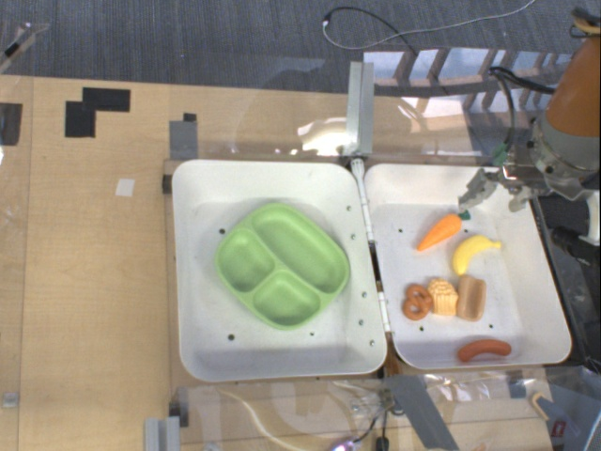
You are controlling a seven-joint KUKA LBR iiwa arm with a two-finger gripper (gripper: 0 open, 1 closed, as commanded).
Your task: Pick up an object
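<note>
Above the right white bin's [535, 280] far edge, the grey two-finger gripper [496, 192] hangs with jaws apart and empty; the orange plastic carrot [439, 233] lies just below, and touching the yellow banana [474, 251], so a descent may nudge both

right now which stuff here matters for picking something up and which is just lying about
For the job: gripper, carrot, banana, pretzel, sausage, hot dog bun, corn piece.

Lying about: green divided plate, cable.
</note>
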